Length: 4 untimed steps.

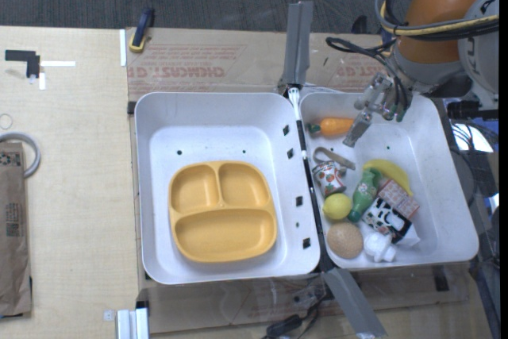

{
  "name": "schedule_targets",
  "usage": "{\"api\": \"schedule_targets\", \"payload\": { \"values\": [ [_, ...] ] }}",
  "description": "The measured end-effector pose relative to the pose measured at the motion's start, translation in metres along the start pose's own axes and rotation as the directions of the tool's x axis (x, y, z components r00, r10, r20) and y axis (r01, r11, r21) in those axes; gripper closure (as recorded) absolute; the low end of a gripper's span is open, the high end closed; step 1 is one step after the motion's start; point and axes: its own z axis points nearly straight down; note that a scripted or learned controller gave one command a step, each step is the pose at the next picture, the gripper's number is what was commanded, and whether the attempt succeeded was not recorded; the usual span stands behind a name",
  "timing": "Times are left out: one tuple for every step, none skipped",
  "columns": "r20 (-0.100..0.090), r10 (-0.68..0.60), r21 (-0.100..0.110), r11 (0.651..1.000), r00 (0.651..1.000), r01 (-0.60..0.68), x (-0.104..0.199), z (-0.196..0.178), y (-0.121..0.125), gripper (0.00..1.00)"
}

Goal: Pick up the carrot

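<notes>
Pale wood bench (71,171) carries two white bins; the left bin (151,171) holds a yellow divided plate (222,210), the right bin (444,171) a clutter of toy food. At the right bin's eleven o'clock corner lies the carrot (333,125), apart from the lemon (336,206) and banana (387,171). The gripper (361,127) hangs at the carrot's three o'clock, just beside it, grasping nothing; its spread I cannot tell. A good grasp probably means centring over the carrot and closing across its narrow width.

Small orange carrot (334,125), green stub at its left end; lies flat near the right bin's (452,171) back-left corner
</notes>
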Motion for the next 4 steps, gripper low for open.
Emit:
{"api": "schedule_targets", "payload": {
  "values": [
    [0.002,0.010,-0.001,1.000,1.000,-0.010,-0.001,0.056,-0.007,0.00],
    [0.010,0.012,-0.004,1.000,1.000,-0.012,-0.004,0.045,-0.007,1.00],
    [0.005,0.013,-0.002,1.000,1.000,-0.013,-0.002,0.048,-0.007,0.00],
    [0.009,0.014,-0.003,1.000,1.000,-0.014,-0.004,0.040,-0.007,1.00]
  ]
}}
